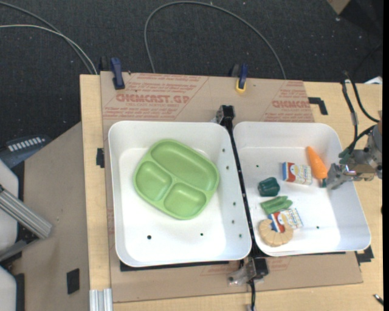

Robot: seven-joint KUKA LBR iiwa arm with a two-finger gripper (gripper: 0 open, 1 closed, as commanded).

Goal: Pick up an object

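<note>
Just beside the orange carrot [316, 162], the fingers [335, 178]; their state can't be told.

You've got dark carpet floor [48, 91] behind the surface [88, 182]. Grey cables [182, 6] loop across it. Blue clamps [116, 73] grip the cardboard's back edge.

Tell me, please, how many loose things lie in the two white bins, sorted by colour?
Green: 3, the divided plate in the left bin, and the dark green block and light green pod in the right bin.
Orange: 1, the carrot.
White with red and blue print: 2, the cartons.
Tan: 1, the round cookie.
Total: 7
</note>
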